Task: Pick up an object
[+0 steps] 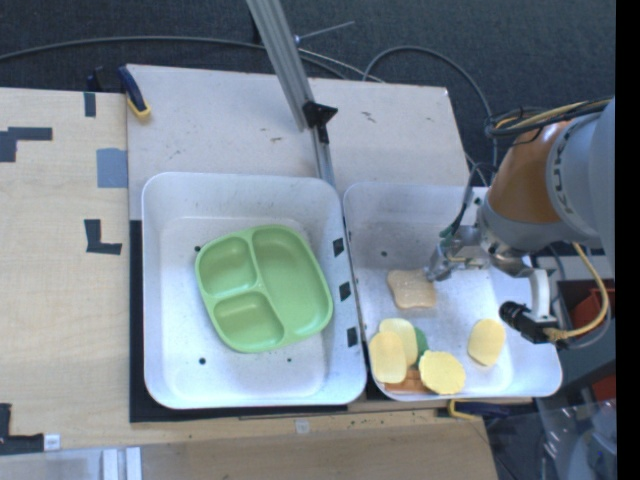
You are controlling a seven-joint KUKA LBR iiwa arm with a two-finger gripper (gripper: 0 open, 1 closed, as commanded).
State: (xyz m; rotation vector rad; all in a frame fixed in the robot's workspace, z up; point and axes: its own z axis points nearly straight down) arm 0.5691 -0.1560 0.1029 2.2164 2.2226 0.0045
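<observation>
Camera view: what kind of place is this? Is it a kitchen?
Probably not a kitchen, more likely a robot test bench. A robot arm reaches over two white bins, cables trail across the dark floor, and the food pieces and green tray look like toy props for practice.

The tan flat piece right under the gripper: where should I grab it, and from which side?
Judging by its pose, the tan piece lies flat, apart from the yellow pieces. Come straight down from above with the gripper and pinch across its narrower width, at its exposed edges.
</observation>
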